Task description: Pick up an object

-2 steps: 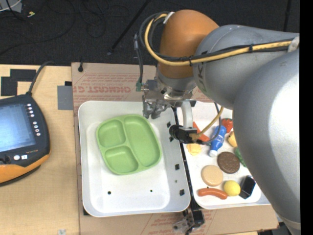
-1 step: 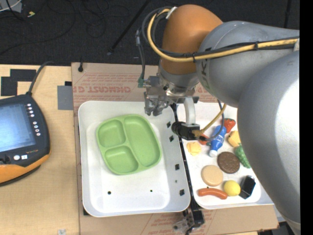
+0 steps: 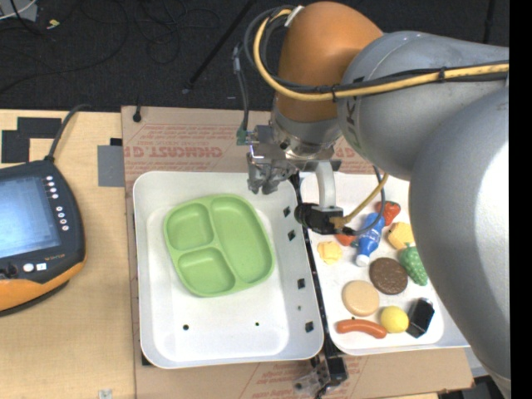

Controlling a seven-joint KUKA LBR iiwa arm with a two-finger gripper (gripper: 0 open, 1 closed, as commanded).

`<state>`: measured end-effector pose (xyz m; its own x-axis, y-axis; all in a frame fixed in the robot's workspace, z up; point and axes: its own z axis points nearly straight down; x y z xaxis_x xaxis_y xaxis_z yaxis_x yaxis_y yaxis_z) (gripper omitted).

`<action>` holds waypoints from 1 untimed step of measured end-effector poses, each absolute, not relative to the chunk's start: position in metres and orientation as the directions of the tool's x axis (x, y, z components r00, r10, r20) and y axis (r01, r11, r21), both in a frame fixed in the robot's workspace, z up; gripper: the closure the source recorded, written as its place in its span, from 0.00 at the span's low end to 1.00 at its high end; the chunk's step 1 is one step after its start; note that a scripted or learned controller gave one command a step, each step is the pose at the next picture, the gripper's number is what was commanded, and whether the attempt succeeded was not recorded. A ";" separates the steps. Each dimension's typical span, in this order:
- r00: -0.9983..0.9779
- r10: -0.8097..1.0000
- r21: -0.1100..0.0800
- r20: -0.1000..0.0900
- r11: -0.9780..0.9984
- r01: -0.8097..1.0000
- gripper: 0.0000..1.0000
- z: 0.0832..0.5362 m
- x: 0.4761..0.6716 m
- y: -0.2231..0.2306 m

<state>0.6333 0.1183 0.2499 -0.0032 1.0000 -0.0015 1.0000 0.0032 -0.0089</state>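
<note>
Grey arm (image 3: 432, 98) reached in from the right, orange band (image 3: 320, 44) bent above the wrist; tool (image 3: 268, 175) pointed downward, hung near mid-frame, nothing seen gripped.

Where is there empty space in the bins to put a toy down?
The left bin has bare white floor below the green tray, toward its near rim, and a strip along its right wall. The right bin is crowded with toy food, packed close together.

My surface (image 3: 91, 322) is pale wood with a brown cardboard sheet (image 3: 187, 140) laid across it. Beyond its far edge lies dark floor (image 3: 125, 40) strewn with cables (image 3: 216, 44). At its left edge rests a control pendant (image 3: 33, 231).
</note>
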 end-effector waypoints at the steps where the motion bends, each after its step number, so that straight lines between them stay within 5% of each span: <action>1: 0.004 1.000 -0.005 0.001 -0.004 1.000 1.00 0.294 0.561 0.104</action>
<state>0.5613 0.1038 0.2940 0.0037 1.0000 0.0006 1.0000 -0.0037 -0.0047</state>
